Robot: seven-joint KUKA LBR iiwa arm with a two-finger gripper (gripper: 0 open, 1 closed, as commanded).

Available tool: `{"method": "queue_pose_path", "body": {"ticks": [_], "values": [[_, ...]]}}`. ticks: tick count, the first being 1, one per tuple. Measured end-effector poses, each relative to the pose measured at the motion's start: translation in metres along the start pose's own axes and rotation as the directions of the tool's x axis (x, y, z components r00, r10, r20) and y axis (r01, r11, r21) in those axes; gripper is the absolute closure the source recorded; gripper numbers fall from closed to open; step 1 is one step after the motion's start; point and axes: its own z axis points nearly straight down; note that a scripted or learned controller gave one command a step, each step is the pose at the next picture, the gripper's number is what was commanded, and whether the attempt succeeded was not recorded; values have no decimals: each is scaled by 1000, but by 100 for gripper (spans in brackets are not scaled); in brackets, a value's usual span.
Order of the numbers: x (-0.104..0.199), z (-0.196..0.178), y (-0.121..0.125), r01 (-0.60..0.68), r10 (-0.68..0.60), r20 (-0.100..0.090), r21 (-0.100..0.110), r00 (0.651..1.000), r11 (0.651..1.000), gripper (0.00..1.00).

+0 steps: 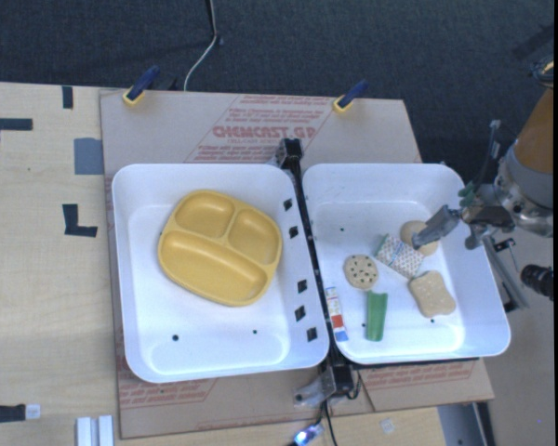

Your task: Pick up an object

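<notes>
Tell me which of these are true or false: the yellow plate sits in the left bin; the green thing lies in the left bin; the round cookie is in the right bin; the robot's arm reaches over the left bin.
1. The yellow divided plate lies in the left bin. True.
2. The green object lies in the left bin. False: it lies in the right bin, near the front.
3. The round cookie is in the right bin. True.
4. The gripper reaches over the left bin. False: it is over the right bin, by a beige round piece.

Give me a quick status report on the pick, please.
Gripper low over right bin, at a round tan piece. Nothing lifted. Patterned packet crowds it.
</notes>
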Motion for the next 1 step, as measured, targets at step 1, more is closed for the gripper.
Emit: {"method": "queue_pose_path", "body": {"ticks": [1], "values": [[1, -7, 2, 4, -4, 3, -12, 1000, 1000, 0]]}}
